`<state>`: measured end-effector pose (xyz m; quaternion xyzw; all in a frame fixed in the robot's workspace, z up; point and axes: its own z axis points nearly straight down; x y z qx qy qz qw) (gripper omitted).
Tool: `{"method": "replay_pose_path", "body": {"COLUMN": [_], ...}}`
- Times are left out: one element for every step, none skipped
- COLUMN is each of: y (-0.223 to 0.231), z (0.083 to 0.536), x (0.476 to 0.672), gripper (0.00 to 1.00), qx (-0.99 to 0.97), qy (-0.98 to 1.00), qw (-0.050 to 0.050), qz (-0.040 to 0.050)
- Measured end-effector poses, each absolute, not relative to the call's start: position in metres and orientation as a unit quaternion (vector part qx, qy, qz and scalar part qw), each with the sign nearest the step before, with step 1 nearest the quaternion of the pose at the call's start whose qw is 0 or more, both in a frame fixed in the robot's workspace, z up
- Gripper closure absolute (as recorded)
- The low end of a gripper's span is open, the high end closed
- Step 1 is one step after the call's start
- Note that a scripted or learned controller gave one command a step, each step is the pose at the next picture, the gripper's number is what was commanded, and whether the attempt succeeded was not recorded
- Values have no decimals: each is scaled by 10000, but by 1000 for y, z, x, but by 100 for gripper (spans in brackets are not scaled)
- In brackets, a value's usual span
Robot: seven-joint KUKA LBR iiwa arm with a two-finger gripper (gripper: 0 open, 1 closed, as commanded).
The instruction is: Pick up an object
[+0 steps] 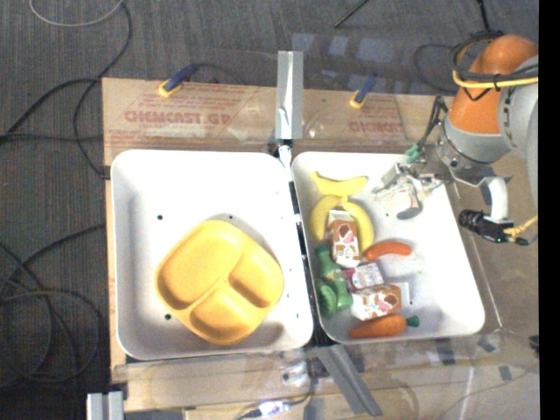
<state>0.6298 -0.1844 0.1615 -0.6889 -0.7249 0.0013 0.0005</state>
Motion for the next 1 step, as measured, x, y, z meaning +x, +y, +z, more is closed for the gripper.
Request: {"method": "replay_pose_path", "body": {"y": [-184], "z": [171], "x": [630], "gripper": [100], "qx": [-6881], "qy": [-7256], "qw": [1], "qz": [21]}}
